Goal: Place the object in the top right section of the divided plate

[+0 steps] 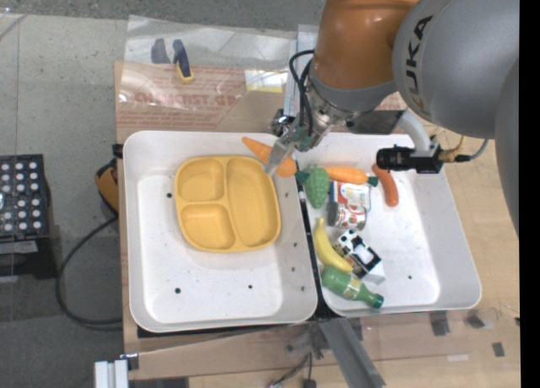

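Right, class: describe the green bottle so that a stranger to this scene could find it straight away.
Start at the right-hand white bin and go to its near left corner. The green bottle lies there on its side, just below the banana. Unlike the green broccoli-like toy further back, it is smooth, with a yellow label.

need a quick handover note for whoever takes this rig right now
Gripper: at the left bin's far right corner, fingers closed on the carrot.
Plate: yellow, divided, in the left bin, all sections bare.
Right bin: a second carrot, hot dog, banana, bottle and other toys.
Done: carrot gripped, just beyond the plate's far edge.
Left: carry it over the plate's top right section and let go.
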